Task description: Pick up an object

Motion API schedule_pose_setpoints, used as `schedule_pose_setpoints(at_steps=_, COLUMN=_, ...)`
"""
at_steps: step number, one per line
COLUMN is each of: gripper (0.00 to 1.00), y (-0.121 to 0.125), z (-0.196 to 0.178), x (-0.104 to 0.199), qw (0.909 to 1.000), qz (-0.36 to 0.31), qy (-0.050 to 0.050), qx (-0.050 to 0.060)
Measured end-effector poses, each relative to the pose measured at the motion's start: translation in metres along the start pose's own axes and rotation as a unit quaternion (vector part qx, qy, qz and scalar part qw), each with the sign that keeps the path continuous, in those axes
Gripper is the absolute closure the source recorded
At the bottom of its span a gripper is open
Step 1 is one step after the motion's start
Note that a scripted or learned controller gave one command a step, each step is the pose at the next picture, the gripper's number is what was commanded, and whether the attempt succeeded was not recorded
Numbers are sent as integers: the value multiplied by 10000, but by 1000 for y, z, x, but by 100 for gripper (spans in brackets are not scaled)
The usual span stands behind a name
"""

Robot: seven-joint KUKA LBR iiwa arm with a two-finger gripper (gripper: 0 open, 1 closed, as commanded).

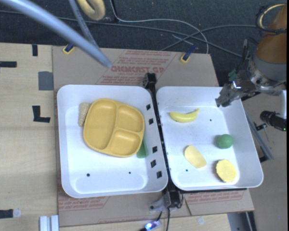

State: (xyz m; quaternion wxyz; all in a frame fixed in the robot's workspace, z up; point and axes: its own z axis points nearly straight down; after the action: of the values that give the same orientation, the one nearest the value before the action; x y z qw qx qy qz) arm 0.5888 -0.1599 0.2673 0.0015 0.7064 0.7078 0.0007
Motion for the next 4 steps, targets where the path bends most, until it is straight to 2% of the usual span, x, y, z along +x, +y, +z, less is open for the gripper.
schedule_pose_setpoints(at_steps=3, gripper=100, y=2, z=44, x=152, qw=10000, qz=-15, qy=6, qx=31)
schedule_pose_setpoints(at_steps=4, gripper=100, y=12, z=53, x=208, qw=10000, qz=-20, qy=5, qx=25)
